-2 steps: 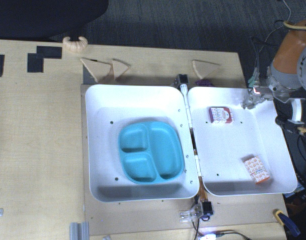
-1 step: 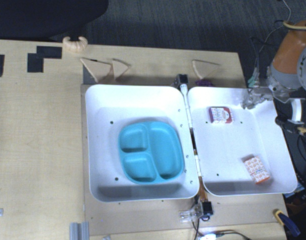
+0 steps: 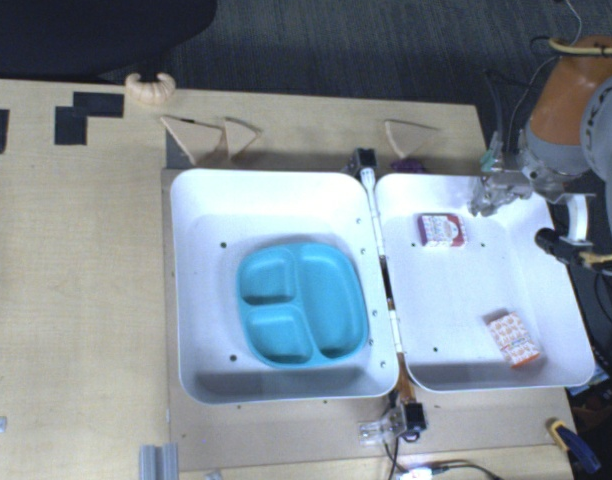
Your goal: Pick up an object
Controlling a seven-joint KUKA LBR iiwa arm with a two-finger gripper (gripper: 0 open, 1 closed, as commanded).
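Camera view: gripper [image 3: 483, 200] hovers over right bin [image 3: 466, 363] (far corner), beside red-and-white packet [image 3: 440, 230]; finger state cannot be determined.

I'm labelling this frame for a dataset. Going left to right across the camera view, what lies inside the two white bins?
Blue three-compartment plastic tray in the left bin → small red-and-white packet in the right bin → small orange patterned box, nearer the front → the arm's pincer at the back right.
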